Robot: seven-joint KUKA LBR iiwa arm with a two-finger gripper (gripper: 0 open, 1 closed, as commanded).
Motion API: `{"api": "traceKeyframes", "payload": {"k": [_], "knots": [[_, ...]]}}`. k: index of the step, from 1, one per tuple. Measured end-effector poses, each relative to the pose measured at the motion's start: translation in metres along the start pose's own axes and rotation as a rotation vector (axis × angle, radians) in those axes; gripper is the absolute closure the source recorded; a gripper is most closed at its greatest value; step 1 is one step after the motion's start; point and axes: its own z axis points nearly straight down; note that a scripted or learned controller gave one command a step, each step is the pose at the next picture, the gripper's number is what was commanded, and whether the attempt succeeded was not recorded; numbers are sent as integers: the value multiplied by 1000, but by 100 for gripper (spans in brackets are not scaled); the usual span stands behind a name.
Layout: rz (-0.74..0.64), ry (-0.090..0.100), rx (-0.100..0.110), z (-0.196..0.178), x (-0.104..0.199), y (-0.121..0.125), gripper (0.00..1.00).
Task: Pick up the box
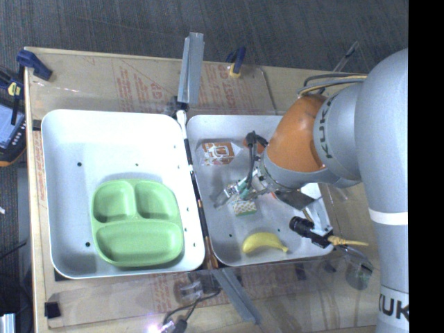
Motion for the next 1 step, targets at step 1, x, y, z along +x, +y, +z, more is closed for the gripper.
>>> {"api": "traceKeyframes", "payload": {"k": [1], "knots": [[-4,-4,-2,-11,-1,1,100]]}}
